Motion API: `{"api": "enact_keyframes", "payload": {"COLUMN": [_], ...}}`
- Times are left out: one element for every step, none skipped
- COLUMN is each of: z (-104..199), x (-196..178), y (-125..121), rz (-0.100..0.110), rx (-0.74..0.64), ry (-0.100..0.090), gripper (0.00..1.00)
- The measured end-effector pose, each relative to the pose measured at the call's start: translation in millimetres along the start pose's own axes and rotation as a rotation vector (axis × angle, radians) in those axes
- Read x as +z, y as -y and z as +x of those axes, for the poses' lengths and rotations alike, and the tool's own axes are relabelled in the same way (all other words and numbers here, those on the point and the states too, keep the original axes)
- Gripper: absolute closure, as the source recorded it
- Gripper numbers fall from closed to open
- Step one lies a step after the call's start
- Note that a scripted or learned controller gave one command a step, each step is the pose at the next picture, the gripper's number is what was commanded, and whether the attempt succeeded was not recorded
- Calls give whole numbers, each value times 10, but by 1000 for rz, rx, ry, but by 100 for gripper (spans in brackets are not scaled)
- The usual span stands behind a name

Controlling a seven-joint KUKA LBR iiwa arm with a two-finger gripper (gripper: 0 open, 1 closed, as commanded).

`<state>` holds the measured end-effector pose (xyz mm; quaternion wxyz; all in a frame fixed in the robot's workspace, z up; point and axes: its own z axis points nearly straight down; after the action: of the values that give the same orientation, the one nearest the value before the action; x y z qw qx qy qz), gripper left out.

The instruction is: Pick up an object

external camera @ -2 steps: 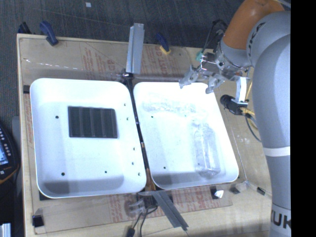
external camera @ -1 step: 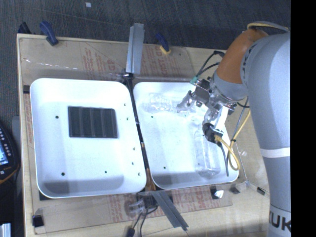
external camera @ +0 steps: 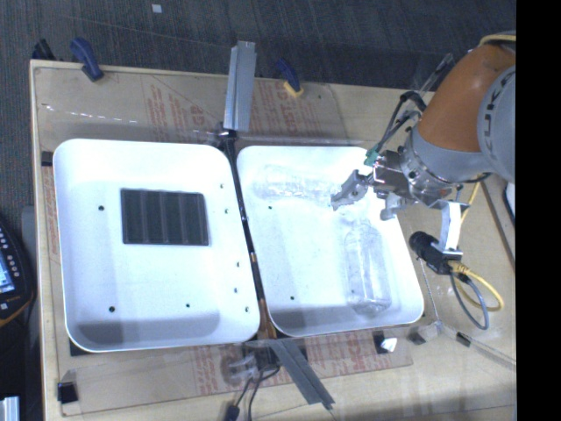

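— Though the clear plastic bottle (external camera: 364,266) lies nearest in the right white bin (external camera: 289,318), could the grab slip?

— Likely; it's slick and round. Behind it, the two-finger gripper (external camera: 361,191) hovers, fingers' state unclear, beside another clear bottle (external camera: 285,185).

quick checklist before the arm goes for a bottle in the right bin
1. Targets present: two clear bottles in the right bin, one lying across the far end, one along the right side: ok.
2. Gripper over the right bin, near the far bottle's end: ok.
3. Something between the fingers: cannot tell.
4. Gripper lined up on a bottle's middle: not ok, it sits at the end of one.
5. Bottles apart, not stacked: ok.
6. Dark flat object lies in the left bin, out of the way: ok.
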<state>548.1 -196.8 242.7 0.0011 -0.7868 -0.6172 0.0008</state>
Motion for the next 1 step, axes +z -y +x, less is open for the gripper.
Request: {"api": "enact_keyframes", "payload": {"z": [277], "x": [-215], "y": [37], "rz": [-5], "rx": [-493], "ry": [3], "gripper": [0]}}
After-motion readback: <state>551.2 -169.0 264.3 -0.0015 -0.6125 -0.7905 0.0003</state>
